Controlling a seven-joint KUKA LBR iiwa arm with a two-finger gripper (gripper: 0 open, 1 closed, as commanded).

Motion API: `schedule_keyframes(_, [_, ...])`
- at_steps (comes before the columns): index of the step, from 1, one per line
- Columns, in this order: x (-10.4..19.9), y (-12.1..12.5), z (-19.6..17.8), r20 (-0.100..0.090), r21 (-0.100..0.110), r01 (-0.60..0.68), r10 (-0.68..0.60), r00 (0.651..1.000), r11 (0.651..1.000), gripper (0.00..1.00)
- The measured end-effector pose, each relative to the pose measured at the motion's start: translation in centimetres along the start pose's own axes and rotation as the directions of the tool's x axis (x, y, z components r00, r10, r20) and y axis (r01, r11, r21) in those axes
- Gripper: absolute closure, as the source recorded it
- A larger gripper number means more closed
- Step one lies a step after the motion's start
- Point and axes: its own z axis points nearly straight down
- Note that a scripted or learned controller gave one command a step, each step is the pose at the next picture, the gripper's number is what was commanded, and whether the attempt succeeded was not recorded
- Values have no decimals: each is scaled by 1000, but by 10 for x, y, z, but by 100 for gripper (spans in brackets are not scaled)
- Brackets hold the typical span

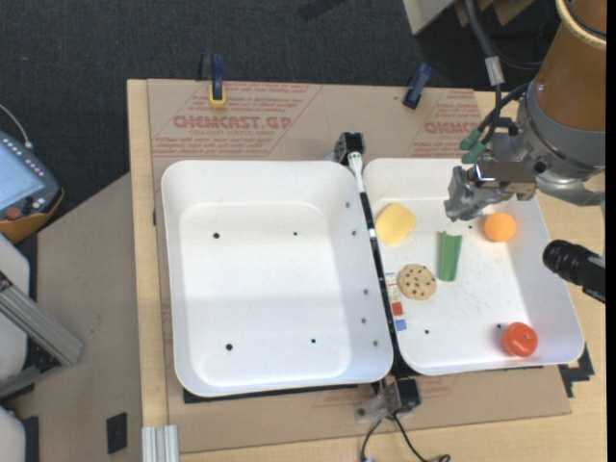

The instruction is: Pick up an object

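The right bin (462,330) is smooth, glossy white plastic. Inside it, the green block (449,256) looks matt. Beneath it, the board (260,114) looks brown and paper-faced.

The arm (577,75) is running off the top and right edges, its upper part out of frame. The gripper (469,203) is covering a patch of the right bin (472,304). At the left edge, a blue-screened device (14,166) is being cut off, and the red and blue marks (397,318) between the bins are showing too small to read.
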Motion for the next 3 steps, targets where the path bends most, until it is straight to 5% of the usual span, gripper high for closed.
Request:
schedule_keyframes(1, [41, -4, 90, 2, 27, -4, 4, 1000, 1000, 100])
schedule_keyframes(2, [100, -1, 28, 0, 9, -1, 1, 1000, 1000, 100])
schedule_keyframes(3, [112, 2, -105, -3, -1, -5, 5, 1000, 1000, 100])
